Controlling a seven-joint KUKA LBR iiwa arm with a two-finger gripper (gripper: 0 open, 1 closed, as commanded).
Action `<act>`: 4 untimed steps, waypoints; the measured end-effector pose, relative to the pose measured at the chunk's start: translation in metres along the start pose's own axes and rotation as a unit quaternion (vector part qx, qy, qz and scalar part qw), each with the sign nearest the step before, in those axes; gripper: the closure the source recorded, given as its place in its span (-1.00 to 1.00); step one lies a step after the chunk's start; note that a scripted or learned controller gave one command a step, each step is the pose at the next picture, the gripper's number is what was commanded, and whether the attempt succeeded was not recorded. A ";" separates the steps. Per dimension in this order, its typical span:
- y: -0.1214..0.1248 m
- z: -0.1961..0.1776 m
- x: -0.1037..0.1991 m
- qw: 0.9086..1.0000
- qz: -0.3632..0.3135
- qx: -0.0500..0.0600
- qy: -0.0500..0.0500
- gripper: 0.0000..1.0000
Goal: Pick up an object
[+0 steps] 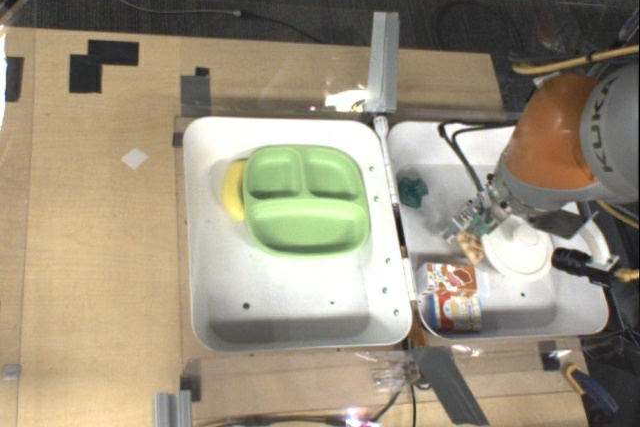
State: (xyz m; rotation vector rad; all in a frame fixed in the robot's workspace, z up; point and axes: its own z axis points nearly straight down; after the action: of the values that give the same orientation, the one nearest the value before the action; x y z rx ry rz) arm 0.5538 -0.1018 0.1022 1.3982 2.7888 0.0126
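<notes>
The arm (560, 140) reached in from the right over the right bin (520, 320), its orange band hiding most of that bin's far corner. The gripper (475, 220) hung low near the bin's middle, small and blurred against the white floor, so whether it was spread or closed could not be told. Just beside it lay a tan object (468, 247) too indistinct to name, and a white round lid-like object (520, 255) partly under the wrist. A small teal object (412, 189) sat apart near the bin's left wall. A printed red-and-white can (452, 295) lay on its side at the near edge. In the left bin (290, 325), a green divided tray (305, 197) covered most of a yellow object (232, 190), leaving only a sliver showing.
</notes>
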 end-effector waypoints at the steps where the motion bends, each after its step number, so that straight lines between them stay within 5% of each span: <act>1: 0.062 -0.083 0.025 0.990 0.138 0.007 0.005 1.00; 2: 0.062 -0.083 0.025 0.990 0.138 0.007 0.005 -1.00; 3: 0.038 0.015 -0.020 1.000 -0.002 0.005 0.004 -1.00; 4: 0.038 0.015 -0.020 1.000 -0.002 0.005 0.004 -1.00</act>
State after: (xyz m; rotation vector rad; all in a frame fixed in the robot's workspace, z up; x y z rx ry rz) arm 0.5965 -0.0957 0.0880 1.3981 2.8024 0.0059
